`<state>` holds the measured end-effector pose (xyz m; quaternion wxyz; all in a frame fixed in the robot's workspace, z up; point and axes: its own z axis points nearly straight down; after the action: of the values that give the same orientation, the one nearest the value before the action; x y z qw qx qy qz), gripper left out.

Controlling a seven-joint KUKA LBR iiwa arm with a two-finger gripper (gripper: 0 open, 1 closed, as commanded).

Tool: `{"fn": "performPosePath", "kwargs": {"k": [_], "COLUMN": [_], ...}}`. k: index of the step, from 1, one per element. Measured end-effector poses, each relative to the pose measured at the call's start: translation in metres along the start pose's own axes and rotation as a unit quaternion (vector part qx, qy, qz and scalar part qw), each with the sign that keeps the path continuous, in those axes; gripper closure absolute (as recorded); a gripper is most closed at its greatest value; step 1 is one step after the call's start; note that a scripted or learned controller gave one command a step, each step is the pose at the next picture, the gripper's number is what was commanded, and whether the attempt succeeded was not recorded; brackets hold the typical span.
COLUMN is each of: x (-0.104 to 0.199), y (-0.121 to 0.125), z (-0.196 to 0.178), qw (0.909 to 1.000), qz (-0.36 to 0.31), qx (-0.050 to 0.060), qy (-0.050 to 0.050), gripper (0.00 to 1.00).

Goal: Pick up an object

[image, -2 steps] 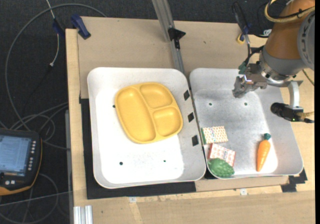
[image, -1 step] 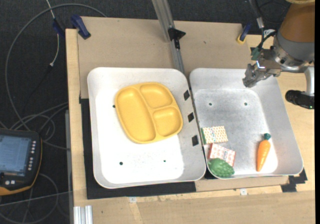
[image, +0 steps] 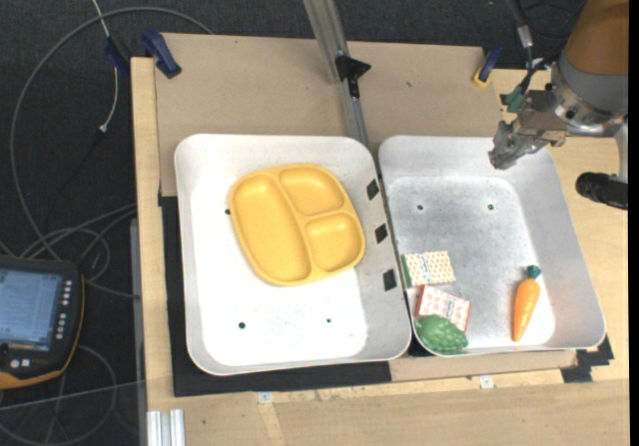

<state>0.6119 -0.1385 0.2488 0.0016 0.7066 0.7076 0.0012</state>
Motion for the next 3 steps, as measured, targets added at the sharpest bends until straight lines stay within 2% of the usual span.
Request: {"fn": "performPosePath", "kwargs": {"k": [1, 2, 3], "x": [0.048, 0.1, 0.164], "y": [0.0, 0.009, 0.013], "z": [-0.005, 0.01, 0.005], "qw": [1.0, 1.0, 1.0], "qz": [-0.002, -0.002, -0.003], "qx": [0.002, 0.004, 0.001], "qy": [0.002, 0.002, 0.002], "gripper": [1.0, 1.0, 1.0]}}
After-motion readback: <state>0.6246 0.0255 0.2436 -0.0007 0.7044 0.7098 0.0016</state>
